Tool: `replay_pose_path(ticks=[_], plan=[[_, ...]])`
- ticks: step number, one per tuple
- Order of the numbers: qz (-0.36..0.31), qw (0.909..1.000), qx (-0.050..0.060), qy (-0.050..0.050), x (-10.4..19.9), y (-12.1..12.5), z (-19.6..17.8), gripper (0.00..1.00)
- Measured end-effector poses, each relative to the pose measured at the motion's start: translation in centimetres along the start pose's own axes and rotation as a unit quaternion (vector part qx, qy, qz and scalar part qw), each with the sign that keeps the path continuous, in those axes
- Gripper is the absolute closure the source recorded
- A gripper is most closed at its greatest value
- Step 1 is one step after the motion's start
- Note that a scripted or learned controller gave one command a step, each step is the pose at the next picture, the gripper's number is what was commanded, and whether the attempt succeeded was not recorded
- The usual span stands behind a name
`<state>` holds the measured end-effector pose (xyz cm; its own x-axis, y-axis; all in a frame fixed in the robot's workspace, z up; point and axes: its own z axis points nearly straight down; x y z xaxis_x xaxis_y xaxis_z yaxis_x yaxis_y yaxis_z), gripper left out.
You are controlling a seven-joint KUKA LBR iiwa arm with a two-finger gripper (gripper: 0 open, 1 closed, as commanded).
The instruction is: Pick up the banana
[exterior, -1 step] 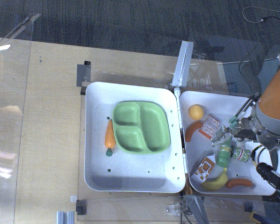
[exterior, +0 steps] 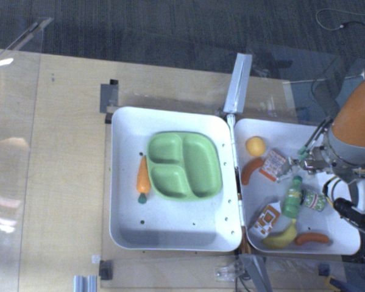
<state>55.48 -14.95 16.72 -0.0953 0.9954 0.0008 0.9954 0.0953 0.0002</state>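
Arm near the right bin (exterior: 348, 245), banana (exterior: 282, 237) not picked up yet.
The end effector (exterior: 304, 160) sits up high, grip unclear; next it must go down to the banana.

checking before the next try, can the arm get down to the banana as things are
Probably yes. The banana lies uncovered at the right bin's near edge, but a green bottle, a small carton and a sausage crowd it closely.

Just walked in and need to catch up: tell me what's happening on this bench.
A KUKA arm reaches in from the right over the right bin, which holds a banana, a green bottle, a sausage, an orange and small cartons. The banana lies at the bin's near edge, untouched. The left bin holds a green divided plate and a toy carrot.
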Motion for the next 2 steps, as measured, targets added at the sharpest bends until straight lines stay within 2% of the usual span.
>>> replay_pose_path(ticks=[1,2], plan=[[-0.051,0.9987,-0.005,-0.002,-1.9,9.4,8.0,0.00],[-0.052,0.9986,-0.009,-0.002,-1.8,9.8,6.8,1.00]])
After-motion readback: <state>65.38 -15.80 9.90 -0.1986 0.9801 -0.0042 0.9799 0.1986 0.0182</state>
